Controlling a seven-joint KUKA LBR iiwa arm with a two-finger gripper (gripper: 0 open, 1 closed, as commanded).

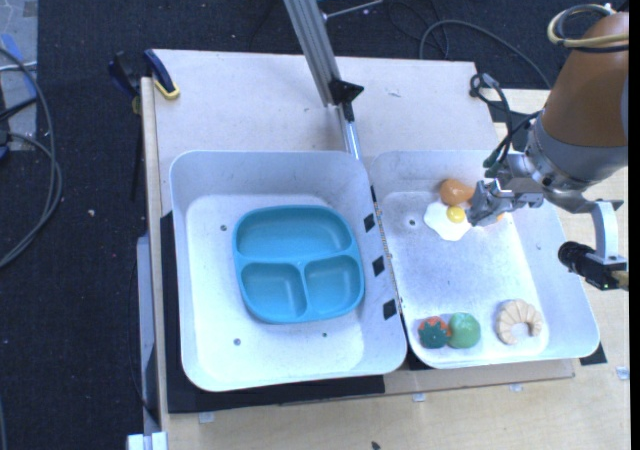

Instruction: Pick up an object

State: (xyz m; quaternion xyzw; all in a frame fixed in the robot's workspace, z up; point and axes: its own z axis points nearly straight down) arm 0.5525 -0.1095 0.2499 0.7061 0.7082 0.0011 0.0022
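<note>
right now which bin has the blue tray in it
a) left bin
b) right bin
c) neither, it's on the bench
a: the blue tray lies flat in the left bin, while the right bin holds the fried egg, croissant and other toy food.

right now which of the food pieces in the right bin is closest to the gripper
The fried egg, white with a yellow yolk, right beside the gripper. The croissant and green vegetable lie at the bin's near edge.
</note>
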